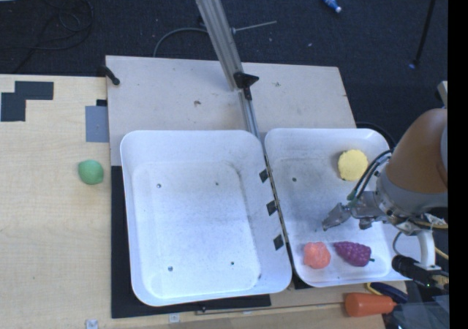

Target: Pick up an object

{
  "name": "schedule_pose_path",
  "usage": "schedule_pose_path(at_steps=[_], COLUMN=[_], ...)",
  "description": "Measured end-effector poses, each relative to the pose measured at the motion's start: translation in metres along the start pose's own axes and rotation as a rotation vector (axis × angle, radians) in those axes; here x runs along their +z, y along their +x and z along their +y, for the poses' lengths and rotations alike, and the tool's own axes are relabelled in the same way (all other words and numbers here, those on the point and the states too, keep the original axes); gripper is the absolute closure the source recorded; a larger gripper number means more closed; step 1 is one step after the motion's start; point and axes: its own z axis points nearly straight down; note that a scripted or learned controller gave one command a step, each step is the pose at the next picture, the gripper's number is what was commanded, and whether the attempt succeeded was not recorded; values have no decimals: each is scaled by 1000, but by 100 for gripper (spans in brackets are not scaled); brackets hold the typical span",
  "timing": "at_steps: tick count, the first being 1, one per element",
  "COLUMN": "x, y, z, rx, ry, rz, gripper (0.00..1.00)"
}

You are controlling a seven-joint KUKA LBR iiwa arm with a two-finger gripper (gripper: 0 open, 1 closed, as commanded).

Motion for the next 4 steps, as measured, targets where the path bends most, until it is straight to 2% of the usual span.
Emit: schedule_pose_path(at_steps=[1,3,4], x=[-13,-128,-147], y=[-1,-5,-5], z=[1,16,16], rx=[3,1,1], ry=[-5,-11,-7], rz=[-1,-2,-2], gripper=[100,100,100])
